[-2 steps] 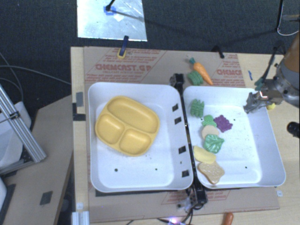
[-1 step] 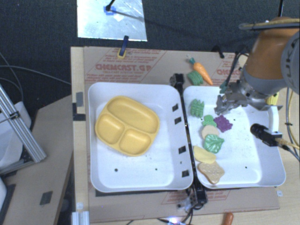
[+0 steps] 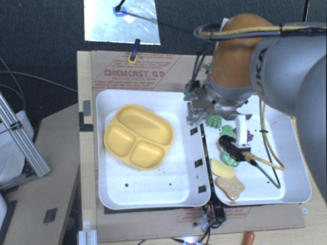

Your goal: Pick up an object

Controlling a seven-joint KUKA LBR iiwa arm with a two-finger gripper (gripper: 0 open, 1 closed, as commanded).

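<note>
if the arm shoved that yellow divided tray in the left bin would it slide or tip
The yellow divided tray would probably slide rather than tip: it looks broad and shallow, lying flat on the smooth floor of the left bin. It seems a rigid moulded piece, likely light for its size. Its rounded rim may be hard to pinch.

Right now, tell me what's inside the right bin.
The right bin holds a tan cracker-like piece, a pale yellow piece, green items and something purple. The arm covers the bin's far part.
</note>
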